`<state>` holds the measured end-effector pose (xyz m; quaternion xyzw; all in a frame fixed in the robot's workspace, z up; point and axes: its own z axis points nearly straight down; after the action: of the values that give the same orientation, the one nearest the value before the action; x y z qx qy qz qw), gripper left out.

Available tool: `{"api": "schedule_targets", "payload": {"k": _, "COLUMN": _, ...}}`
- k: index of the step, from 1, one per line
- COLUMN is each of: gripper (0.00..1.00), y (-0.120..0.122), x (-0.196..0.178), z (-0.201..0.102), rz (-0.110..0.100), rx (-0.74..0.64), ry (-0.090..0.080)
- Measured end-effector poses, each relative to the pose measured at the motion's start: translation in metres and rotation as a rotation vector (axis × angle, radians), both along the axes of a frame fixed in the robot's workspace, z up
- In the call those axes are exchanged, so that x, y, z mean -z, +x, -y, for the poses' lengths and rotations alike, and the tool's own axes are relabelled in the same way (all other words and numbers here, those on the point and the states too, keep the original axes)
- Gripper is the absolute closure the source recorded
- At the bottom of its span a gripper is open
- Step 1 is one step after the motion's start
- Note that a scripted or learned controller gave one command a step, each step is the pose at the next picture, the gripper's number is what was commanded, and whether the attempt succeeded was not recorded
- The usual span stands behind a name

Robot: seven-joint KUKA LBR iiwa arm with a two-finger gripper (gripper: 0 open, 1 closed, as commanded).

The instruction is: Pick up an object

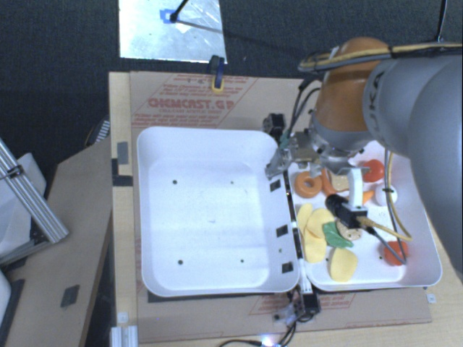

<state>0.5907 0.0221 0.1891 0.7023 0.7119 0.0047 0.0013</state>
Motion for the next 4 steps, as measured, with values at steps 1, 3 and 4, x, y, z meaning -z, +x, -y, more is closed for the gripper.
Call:
{"api": "schedule_targets", "payload": {"k": 1, "gripper": 0.0, "y": -0.004, "x": 0.005, "z": 0.043, "rz": -0.007, "rx": 0.015, "ry": -0.006}}
{"api": "schedule_targets", "payload": {"k": 3, "gripper": 0.0, "y": -0.002, "x": -0.055, "z": 0.172, "rz": -0.005, "rx": 0.018, "ry": -0.009}}
{"api": "schedule_targets", "payload": {"k": 4, "gripper": 0.0, "y": 0.004, "x": 0.108, "z": 0.2, "rz": -0.019, "rx": 0.015, "ry": -0.003}}
